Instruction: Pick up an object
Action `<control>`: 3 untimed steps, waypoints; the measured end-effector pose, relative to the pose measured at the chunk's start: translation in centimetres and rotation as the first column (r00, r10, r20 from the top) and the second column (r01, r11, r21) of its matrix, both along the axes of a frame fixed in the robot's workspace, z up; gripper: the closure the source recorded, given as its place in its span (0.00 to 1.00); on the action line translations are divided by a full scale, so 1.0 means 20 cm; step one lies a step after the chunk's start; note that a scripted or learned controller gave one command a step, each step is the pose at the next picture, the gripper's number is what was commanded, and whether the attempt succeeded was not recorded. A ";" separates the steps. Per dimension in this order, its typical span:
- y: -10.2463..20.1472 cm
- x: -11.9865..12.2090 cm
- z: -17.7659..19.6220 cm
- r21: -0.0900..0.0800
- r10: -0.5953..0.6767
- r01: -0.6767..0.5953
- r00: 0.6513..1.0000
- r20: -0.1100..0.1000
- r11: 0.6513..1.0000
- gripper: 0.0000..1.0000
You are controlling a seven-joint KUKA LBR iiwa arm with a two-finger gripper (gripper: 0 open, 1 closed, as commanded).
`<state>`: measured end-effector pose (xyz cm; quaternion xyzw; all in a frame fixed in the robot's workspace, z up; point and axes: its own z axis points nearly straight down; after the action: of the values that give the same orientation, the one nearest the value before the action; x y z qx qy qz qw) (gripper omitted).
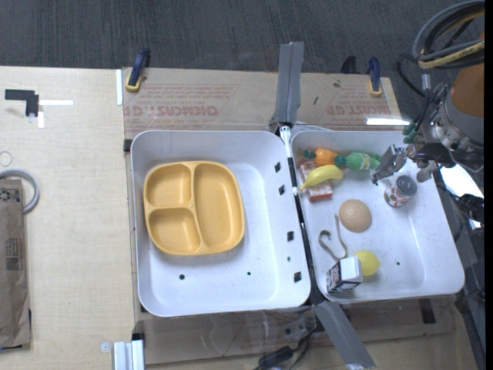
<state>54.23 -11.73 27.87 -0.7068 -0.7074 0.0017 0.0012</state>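
The right bin (443, 272) holds several small items: an orange carrot (325, 156), a green toy vegetable (357, 160), a yellow banana (321, 176), a tan egg-shaped ball (355, 215), a yellow lemon (367, 263), a small printed box (343, 275), a thin grey hook (331, 245) and a small red-and-white cup (398, 193). My gripper (404, 174) hangs over the bin's far right part, just above the cup. It is open, with nothing between its fingers.
The left bin (154, 284) carries a yellow three-part plate (194, 206). A grey divider post (289, 83) rises behind the bins. Cables and the arm's body crowd the right edge. A brown bag (11, 268) lies far left on the bench.
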 end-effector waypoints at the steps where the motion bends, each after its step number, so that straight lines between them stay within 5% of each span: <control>1: -0.33 0.31 -0.59 -0.001 0.164 -0.164 0.987 0.003 0.987 0.00; 2: -0.38 0.29 -0.75 -0.014 0.061 -0.061 0.997 0.042 0.998 0.00; 3: -0.48 0.24 -0.92 0.007 0.083 -0.083 0.996 0.012 0.997 0.00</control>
<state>59.13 -21.43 9.42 -0.6768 -0.7361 -0.0048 -0.0004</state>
